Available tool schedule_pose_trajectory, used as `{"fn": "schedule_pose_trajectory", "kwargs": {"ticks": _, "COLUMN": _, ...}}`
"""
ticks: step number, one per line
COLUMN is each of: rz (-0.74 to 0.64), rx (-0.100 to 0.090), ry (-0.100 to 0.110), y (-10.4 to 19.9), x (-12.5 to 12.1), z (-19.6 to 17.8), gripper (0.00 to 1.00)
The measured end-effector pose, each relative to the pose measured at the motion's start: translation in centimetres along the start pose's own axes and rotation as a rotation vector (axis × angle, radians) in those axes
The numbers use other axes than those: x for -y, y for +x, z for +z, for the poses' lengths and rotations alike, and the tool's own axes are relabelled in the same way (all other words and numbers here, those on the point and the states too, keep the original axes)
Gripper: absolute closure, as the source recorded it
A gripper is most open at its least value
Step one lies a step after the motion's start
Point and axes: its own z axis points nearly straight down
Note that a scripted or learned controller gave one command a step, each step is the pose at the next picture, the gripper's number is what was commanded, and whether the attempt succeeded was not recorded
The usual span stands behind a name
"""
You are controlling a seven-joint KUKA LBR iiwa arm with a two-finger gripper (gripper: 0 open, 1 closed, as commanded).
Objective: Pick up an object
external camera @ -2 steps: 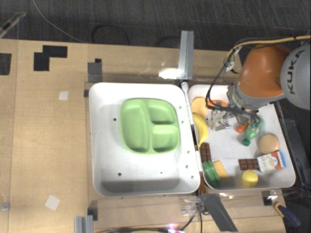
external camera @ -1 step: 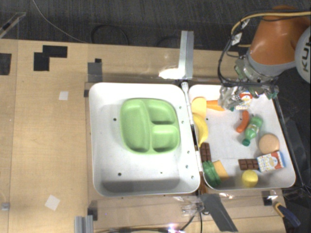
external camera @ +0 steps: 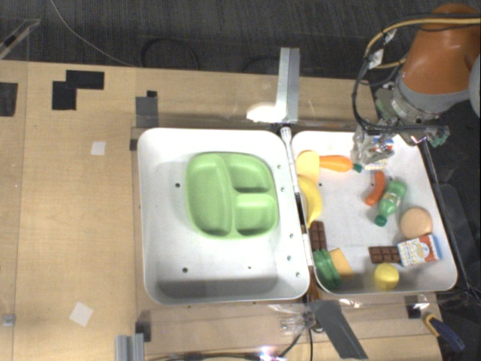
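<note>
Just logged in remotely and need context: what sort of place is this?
Probably a robotics lab picking bench: two white bins, one holding a green divided tray, the other toy food like a banana.

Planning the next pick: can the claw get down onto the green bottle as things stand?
Probably yes. The green bottle lies open from above in the right bin, close below the claw. The red sausage touching its left side could crowd one finger.

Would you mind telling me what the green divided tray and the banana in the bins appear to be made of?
The green divided tray looks like moulded plastic with a matte finish: uniform colour, soft rounded compartment edges. The banana is probably toy plastic too: even yellow, smooth, slightly glossy, though real fruit cannot be ruled out at this resolution.
</note>
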Motion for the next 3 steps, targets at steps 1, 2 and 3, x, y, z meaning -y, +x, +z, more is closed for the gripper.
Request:
{"fn": "schedule_pose_trajectory", "kwargs": {"ticks": 1, "rz": -0.12, "rx": -0.002, "ry": 0.0, "y": 5.0, "x": 5.1, "z": -0.4, "gripper": 1.0}}
{"fn": "schedule_pose_trajectory", "kwargs": {"ticks": 2, "rz": 0.196, "rx": -0.001, "ry": -0.001, "y": 7.6, "x": -1.7, "z": -1.9, "gripper": 1.0}}
{"fn": "schedule_pose_trajectory", "kwargs": {"ticks": 3, "rz": 0.198, "rx": -0.002, "ry": -0.001, "y": 7.7, "x": -1.7, "z": -1.9, "gripper": 0.0}}
